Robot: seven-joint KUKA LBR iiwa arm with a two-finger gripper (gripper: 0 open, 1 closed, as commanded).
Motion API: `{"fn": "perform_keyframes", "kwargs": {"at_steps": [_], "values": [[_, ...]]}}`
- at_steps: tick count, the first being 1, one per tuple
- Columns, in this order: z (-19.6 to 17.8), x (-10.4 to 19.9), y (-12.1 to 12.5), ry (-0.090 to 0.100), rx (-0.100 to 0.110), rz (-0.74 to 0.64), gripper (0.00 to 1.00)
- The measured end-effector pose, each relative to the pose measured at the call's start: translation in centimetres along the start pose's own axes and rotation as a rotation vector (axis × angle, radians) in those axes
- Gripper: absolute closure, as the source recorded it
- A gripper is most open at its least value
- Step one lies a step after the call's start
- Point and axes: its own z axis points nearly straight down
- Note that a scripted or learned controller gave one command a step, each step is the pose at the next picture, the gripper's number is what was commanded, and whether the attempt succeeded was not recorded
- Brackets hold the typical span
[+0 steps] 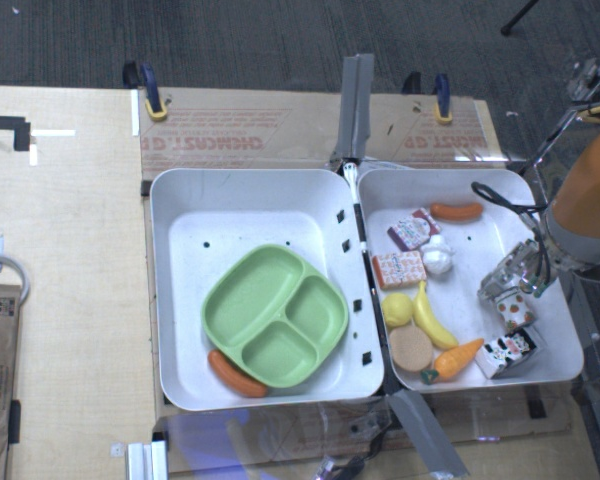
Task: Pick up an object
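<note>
The toy carrot and the black-and-white carton lie at the right bin's front edge, while the gripper hovers just above a small spotted object, finger state indiscernible.

Orange-banded arm, metallic silver claw, black cable

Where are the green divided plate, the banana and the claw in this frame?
green divided plate [274, 314]: camera view, on the ridge between its compartments.
banana [432, 320]: camera view, on the middle of its curved body.
claw [505, 288]: camera view, at the tips of its metal fingers, over the right bin.
</note>
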Motion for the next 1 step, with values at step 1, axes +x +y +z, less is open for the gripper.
{"fn": "perform_keyframes", "kwargs": {"at_steps": [1], "values": [[-11.41,3.23,6.49,-0.001,0.000,-0.107,1.00]]}}
